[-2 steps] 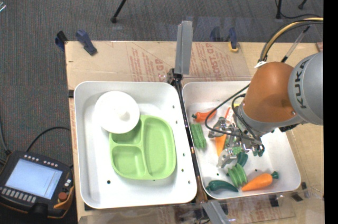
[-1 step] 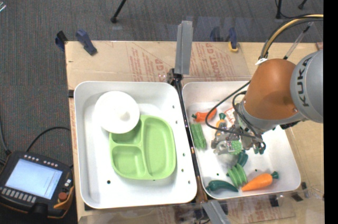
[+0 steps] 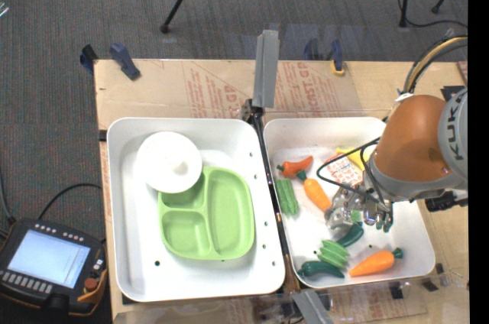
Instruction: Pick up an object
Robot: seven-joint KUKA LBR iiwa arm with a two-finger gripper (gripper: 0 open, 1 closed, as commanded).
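Closest to me, at the bottom left, a teach pendant (image 3: pixel 47 263) with a lit screen lies on the floor beside the bench. Along the near edge of the right bin (image 3: pixel 425 242) lies a dark green vegetable (image 3: pixel 321 268) at about seven o'clock in that bin, with a ribbed light green piece (image 3: pixel 334 251) just above it and an orange carrot (image 3: pixel 374 262) at five o'clock. The gripper (image 3: pixel 353 212) hangs low over the middle of this bin, right above a dark green toy (image 3: pixel 351 235); its metal parts blur together from here, so how far it is spread, or whether anything is in it, I cannot tell. At nine o'clock from it lies another orange carrot (image 3: pixel 316 192), then a green ribbed pod (image 3: pixel 286 196) against the bin's left wall, and a red-orange pepper (image 3: pixel 296 166) at eleven o'clock. A yellow and white packet (image 3: pixel 344 166) lies near the bin's far side, crossed by black cable. In the left bin (image 3: pixel 122 238) a green divided tray (image 3: pixel 208 215) sits with a white bowl (image 3: pixel 169 161) overlapping its far left corner. Farther off, blue clamps (image 3: pixel 122 59) grip the cardboard-covered bench (image 3: pixel 183 89).
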